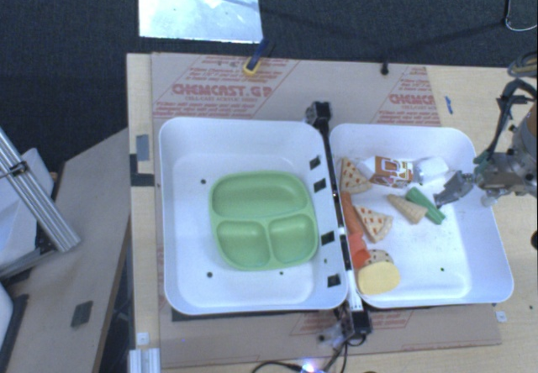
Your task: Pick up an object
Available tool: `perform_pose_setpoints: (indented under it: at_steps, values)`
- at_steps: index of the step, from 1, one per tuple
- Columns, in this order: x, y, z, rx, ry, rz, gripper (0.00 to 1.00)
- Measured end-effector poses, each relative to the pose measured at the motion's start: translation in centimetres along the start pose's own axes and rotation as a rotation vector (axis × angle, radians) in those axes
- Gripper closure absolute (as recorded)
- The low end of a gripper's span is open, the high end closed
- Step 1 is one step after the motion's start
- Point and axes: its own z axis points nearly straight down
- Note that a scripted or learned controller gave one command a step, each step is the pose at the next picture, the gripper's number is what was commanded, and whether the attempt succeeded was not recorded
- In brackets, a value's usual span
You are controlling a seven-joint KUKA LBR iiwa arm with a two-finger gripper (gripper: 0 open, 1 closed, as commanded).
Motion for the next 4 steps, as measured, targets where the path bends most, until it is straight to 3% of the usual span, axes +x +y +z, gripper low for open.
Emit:
perform_pose_setpoints:
  at_steps: [1,4]
  values:
    - [0.0,0.2,-0.6,-0.012,-0.003,-0.003,0.00]
    - [0.3,0.7,16.0,-0.007,0.000,-0.001,0.00]
